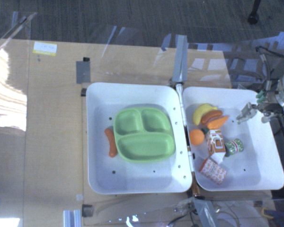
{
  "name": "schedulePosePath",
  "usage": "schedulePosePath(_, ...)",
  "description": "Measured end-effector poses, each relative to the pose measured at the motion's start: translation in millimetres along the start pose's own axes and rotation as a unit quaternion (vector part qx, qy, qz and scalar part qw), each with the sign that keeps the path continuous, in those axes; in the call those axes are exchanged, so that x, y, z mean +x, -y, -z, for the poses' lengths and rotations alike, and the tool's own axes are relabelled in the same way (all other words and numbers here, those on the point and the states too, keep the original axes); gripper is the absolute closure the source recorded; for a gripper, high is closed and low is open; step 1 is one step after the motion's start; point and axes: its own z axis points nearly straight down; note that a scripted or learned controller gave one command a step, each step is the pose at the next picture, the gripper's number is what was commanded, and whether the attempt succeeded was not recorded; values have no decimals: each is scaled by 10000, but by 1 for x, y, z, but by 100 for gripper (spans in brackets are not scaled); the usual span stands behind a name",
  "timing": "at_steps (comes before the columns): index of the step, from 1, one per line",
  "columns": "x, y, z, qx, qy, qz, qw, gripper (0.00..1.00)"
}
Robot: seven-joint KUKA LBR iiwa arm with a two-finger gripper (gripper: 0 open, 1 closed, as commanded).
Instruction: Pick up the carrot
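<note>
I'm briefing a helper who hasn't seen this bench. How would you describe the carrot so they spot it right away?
Look in the right bin, at the cluster of toy food near its left wall. The carrot lies in the upper part, just below the yellow banana and a red-brown sausage. It is the long, tapered orange piece, unlike the round orange beside it.

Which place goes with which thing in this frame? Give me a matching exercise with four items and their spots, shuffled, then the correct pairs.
Things:
1. green divided plate
2. sausage
3. banana
4. gripper

Places:
A. right bin, top of the food cluster
B. middle of the left bin
C. over the right bin's upper right area
D. left bin, against the plate's left edge

Pairs: 1-B, 2-D, 3-A, 4-C. The carrot lies just below the banana, apart from the gripper.
</note>
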Motion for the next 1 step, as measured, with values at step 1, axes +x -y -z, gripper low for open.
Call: schedulePosePath(1,45,-34,-140,-71,16,772,9970,0)
